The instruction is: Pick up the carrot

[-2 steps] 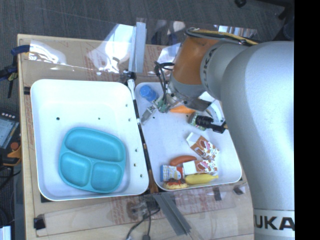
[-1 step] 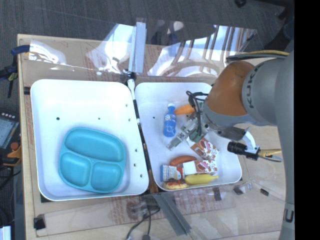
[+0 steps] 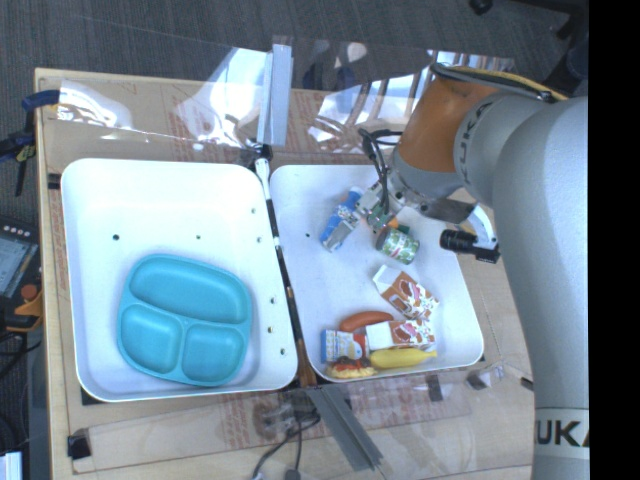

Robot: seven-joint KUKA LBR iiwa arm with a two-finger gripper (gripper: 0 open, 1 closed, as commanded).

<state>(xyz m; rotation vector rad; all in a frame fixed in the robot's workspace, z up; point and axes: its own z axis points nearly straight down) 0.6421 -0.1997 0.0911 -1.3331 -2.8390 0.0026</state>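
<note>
The carrot (image 3: 366, 321), an orange-red piece, lies in the right bin (image 3: 300, 268) near its front edge, its long axis running roughly left to right with a slight bow; which end is the tip cannot be made out. Just in front of it sit a small printed carton (image 3: 343, 345), a yellow banana-like piece (image 3: 402, 359) and another orange-yellow item (image 3: 350, 371). To its right lies a red-and-white patterned packet (image 3: 408, 296).

The gripper (image 3: 378, 211) is low over the back part of the same bin, well apart from the carrot, next to a blue-and-white item (image 3: 339, 225) and a green can (image 3: 399, 244). How far its jaws are parted cannot be told.

The left bin (image 3: 90, 268) holds a blue sectioned tray (image 3: 185, 318).
</note>
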